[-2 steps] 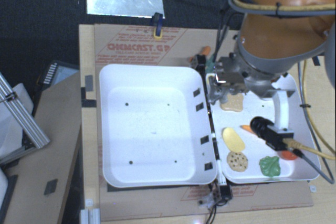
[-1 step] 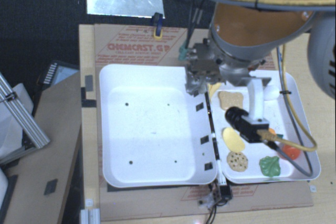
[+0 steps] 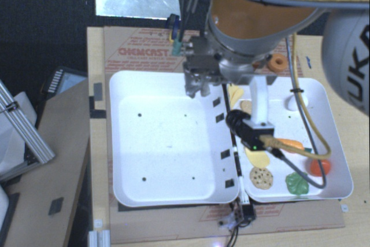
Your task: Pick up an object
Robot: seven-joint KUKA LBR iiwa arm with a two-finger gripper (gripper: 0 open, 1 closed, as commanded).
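Printed cardboard up front, under two smooth white bins. The right bin holds a speckled cookie, a green leaf and a red tomato. Gripper hangs at the left bin's far rim, clenched or released, can't tell.

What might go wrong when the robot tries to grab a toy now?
1. The gripper hangs over the left white bin, while the toys lie in the right white bin; coming down here, it would likely grab nothing.
2. The round speckled cookie, green leafy toy and red round toy sit close together, so reaching for one might nudge another.
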